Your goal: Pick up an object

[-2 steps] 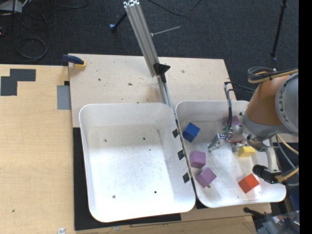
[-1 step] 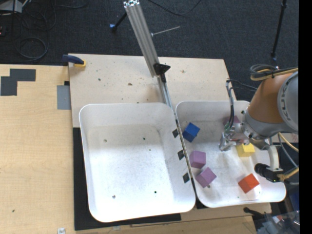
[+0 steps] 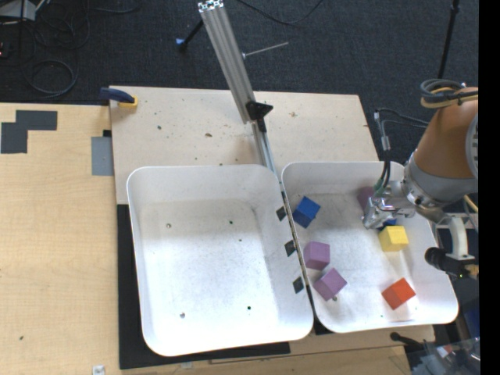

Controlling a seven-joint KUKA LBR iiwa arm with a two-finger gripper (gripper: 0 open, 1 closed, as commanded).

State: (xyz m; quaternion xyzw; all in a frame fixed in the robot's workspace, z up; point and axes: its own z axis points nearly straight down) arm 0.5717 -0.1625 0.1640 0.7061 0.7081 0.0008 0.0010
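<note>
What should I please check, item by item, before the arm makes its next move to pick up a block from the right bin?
1. Claw is over the right bin: ok, it sits low near the far right part.
2. A block is close to the claw: ok, the yellow block lies just beside it.
3. A block is between the fingers: cannot tell, the view is too coarse there.
4. Other blocks are apart from the yellow one: ok, the red block, blue block and two purple blocks lie apart from it.
5. Something purple by the claw: cannot tell what it is, partly hidden.
</note>
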